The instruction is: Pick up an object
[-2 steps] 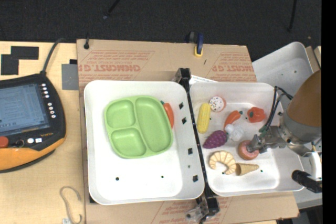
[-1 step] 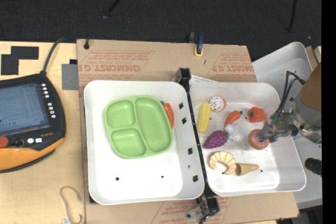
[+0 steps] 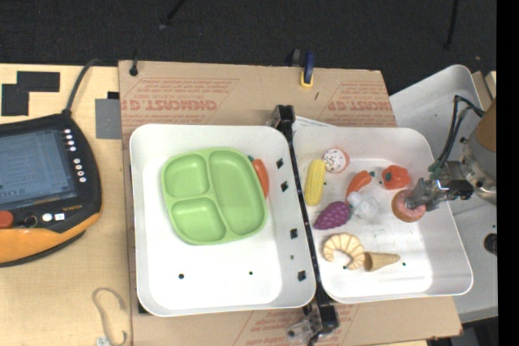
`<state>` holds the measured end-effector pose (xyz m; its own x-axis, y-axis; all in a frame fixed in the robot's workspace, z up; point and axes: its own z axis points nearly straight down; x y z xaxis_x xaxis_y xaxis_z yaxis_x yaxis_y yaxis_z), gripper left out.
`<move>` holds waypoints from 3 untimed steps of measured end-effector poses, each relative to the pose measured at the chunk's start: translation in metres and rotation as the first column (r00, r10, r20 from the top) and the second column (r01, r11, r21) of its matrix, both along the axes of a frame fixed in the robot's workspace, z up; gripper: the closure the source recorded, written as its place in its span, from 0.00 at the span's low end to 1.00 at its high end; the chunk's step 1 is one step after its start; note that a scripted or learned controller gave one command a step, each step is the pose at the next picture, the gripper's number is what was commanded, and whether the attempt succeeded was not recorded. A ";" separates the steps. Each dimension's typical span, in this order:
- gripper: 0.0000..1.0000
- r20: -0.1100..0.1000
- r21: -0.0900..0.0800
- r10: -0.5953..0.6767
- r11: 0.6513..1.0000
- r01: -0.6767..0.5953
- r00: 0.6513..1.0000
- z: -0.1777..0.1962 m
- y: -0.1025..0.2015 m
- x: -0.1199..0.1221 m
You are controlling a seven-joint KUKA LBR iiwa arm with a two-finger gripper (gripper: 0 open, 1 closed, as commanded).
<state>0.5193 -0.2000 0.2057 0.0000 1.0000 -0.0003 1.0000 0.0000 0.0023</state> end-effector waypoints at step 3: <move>1.00 -0.006 0.002 0.003 1.000 -0.003 1.000 0.022 0.103 0.015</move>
<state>0.5343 -0.0971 0.2282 -0.0027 1.0000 0.0021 1.0000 0.0027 -0.0037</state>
